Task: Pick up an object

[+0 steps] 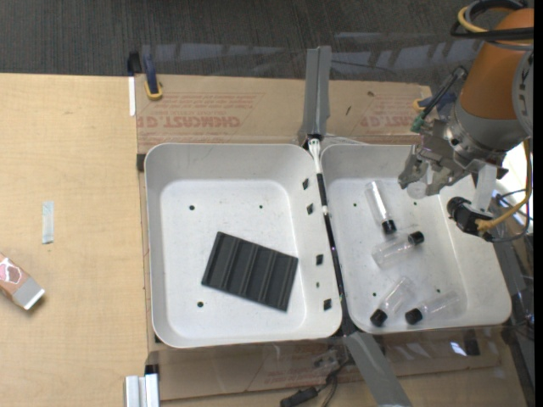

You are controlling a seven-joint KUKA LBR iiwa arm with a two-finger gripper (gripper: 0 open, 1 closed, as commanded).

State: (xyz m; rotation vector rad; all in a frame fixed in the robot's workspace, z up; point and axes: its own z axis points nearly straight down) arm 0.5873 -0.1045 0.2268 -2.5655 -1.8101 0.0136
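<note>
Clear plastic vials with black caps (pixel 399 299) loose in right white bin (pixel 484 312) (scattered, likely dumped); two-finger gripper (pixel 422 179) hovers above, jaw state unclear.

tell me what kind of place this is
Probably a robotics lab test bench: a robot arm reaches over two white bins holding clear vials and a dark ribbed panel, on taped cardboard.

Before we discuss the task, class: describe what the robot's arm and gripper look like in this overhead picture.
The arm reaches in at the right, with a broad orange band above a grey wrist section. Below it sits a grey metal gripper. A yellow cable loops over the top of the arm, and black and yellow wiring hangs beside the wrist.
</note>
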